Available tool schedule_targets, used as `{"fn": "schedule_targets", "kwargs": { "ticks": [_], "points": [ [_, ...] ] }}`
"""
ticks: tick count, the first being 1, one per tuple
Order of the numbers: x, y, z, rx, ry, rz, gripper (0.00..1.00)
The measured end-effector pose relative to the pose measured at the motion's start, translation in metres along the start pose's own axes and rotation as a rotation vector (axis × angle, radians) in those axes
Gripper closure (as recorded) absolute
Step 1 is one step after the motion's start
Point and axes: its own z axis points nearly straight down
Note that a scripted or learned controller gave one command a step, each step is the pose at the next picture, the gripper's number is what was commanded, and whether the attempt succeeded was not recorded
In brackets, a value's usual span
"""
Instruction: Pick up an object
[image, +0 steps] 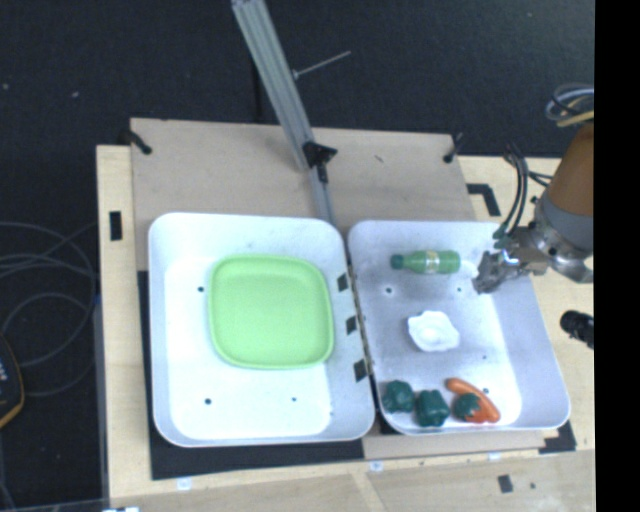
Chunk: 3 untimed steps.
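In the right bin (530, 340) a small green bottle (426, 262) lies on its side near the far wall. A white crumpled object (432, 331) sits in the bin's middle. Along the near wall lie two dark green pieces (416, 402) and an orange and green carrot-like toy (472, 400). My gripper (489, 272) hangs over the bin's far right part, just right of the bottle, with nothing visibly held.
The left bin (180, 330) holds a light green square plate (270, 310). A grey metal post (285, 95) slants up from between the bins at the back. Cables hang behind the wrist at the far right.
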Motion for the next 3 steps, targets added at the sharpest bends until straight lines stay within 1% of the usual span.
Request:
{"fn": "schedule_targets", "kwargs": {
  "ticks": [1,3],
  "points": [
    [-0.001,0.0,0.017,0.005,0.0,0.0,1.0],
    [0.094,-0.027,-0.013,0.003,0.002,-0.004,1.0]
  ]
}}
